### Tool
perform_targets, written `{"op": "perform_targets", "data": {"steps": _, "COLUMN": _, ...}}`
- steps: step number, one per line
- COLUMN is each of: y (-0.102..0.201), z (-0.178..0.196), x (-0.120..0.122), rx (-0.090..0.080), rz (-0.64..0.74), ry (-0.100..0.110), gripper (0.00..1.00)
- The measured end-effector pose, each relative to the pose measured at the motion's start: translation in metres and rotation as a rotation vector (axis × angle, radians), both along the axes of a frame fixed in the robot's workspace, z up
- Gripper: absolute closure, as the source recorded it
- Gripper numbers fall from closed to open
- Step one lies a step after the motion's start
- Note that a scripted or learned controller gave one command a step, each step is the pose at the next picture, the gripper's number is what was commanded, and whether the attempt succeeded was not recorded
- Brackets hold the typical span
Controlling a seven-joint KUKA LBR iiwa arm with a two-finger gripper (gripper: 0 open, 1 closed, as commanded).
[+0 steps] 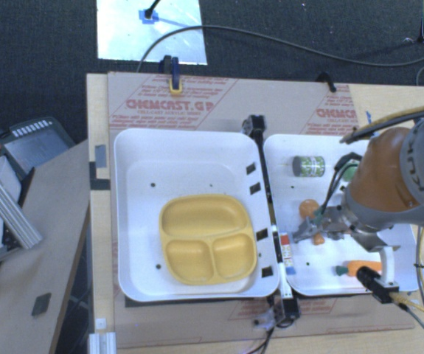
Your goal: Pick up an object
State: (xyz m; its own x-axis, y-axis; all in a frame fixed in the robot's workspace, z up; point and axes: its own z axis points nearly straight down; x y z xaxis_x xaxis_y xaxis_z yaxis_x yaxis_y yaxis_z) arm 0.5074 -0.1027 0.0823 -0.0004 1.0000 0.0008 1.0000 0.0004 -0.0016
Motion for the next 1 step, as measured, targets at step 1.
{"op": "perform_targets", "data": {"steps": 1, "y": 0.0, "z": 0.0128, "x": 0.0015, "rx": 0.0, "rz": 0.0, "ry": -0.004, "gripper": 1.0}}
